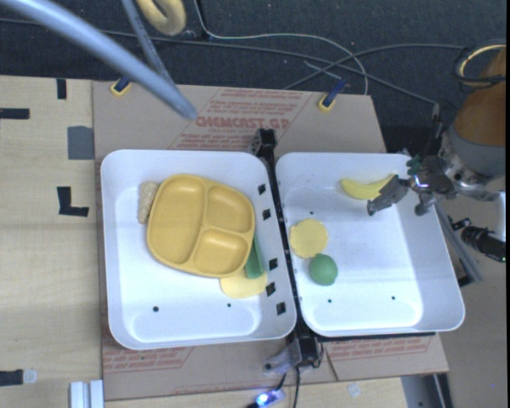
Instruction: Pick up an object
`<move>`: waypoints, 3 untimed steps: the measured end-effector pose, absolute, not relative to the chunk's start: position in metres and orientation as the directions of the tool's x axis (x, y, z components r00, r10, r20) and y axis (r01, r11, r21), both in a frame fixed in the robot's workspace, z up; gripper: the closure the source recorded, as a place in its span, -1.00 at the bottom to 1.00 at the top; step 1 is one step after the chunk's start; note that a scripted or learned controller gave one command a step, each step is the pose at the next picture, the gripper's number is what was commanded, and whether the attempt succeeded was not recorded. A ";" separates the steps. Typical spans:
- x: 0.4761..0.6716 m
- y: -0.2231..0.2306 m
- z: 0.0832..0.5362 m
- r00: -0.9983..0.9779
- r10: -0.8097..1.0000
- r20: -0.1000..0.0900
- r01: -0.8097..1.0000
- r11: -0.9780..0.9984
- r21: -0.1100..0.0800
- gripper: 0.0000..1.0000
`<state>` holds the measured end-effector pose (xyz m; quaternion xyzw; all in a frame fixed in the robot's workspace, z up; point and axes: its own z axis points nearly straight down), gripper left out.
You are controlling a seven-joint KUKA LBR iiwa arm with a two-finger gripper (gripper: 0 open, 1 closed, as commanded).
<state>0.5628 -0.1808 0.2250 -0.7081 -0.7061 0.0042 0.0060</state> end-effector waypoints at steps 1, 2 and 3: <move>0.566 -0.180 0.233 -0.001 1.000 0.000 1.000 0.001 -0.002 -1.00; 0.566 -0.182 0.169 -0.001 1.000 0.000 1.000 0.001 -0.006 -1.00; 0.565 -0.187 0.106 -0.001 1.000 0.000 1.000 0.001 -0.006 -1.00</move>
